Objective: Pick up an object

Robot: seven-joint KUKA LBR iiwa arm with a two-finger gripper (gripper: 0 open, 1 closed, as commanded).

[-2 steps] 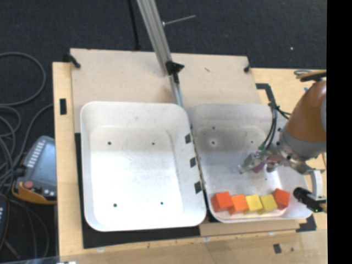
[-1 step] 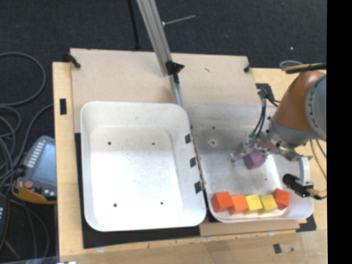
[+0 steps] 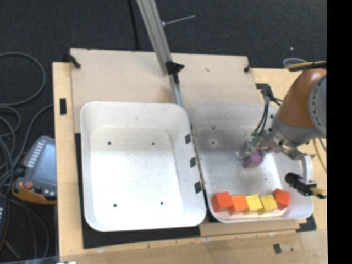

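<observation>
Camera view, overhead at a slant. The grey arm with the orange band (image 3: 300, 100) reaches in from the right and bends down over the right-hand shallow white plastic bin (image 3: 220, 120). The two-finger gripper (image 3: 254, 149) sits low over this bin's floor, roughly mid-bin and toward its right side.

A small purple rounded object (image 3: 253, 159) lies directly at the gripper's tip, touching it or just beneath it on the near side. Whether it is clamped between the fingers or merely resting on the bin floor under them cannot be told from this angle; the finger state is likewise unreadable.

Other contents of the right bin, all on the near side of the gripper along the bin's front wall: a row of small blocks side by side. From the left, an orange-red cube (image 3: 221, 201), an orange cube (image 3: 238, 203), a yellow cube (image 3: 253, 203), a second yellow cube (image 3: 268, 202), and an orange-red cube (image 3: 281, 197) at the right end, set slightly further back. The row is near the purple object but clearly apart from it.

The left-hand shallow white plastic bin (image 3: 91, 164) lies well to the gripper's left, its edge touching the right bin.
</observation>
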